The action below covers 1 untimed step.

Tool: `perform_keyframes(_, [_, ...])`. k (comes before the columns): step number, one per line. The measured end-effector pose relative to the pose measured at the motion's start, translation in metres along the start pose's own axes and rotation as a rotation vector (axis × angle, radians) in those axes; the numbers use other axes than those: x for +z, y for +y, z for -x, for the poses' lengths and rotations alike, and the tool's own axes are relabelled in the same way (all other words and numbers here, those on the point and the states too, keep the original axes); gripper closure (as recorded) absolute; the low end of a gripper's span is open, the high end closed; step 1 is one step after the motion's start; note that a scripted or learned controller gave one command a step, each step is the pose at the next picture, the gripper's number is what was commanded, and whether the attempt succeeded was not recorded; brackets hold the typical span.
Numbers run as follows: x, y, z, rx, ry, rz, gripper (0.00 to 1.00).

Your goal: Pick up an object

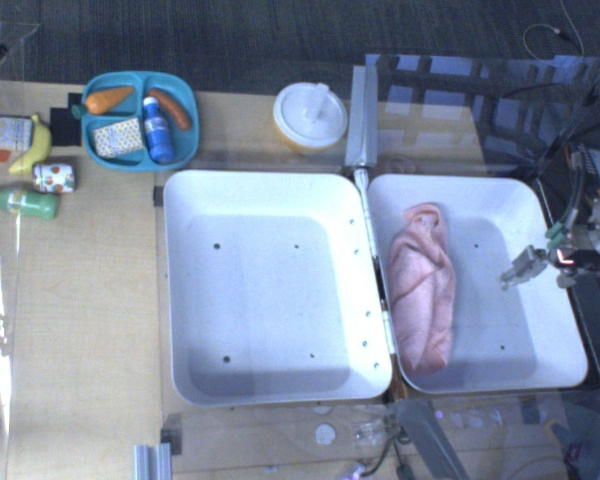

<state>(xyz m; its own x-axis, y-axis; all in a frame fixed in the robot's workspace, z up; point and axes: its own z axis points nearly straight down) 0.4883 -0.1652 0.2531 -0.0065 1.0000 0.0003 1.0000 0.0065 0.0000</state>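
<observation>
Over the right bin's [570, 363] right edge hangs the hand [525, 266], nothing in it, open or closed I cannot tell; pink cloth [425, 286] lies along that bin's left side, untouched; approach, grasp and lift all remain.

No readable text anywhere from up here. The small carton [4, 134] at the far left of the tabletop [80, 298] has an orange and white printed face, but the lettering is too small to make out. The little can [54, 177] beside it has a spotted wrap, no legible words. The blue bottle [158, 130] in the teal tray [185, 118] carries a pale label, also blurred. No numbers or signs on either white bin.
</observation>
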Motion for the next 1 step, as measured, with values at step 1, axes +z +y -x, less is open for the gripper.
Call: perform_keyframes(1, [0.1370,0.0185,-0.0239,-0.024,0.000,0.000,0.00])
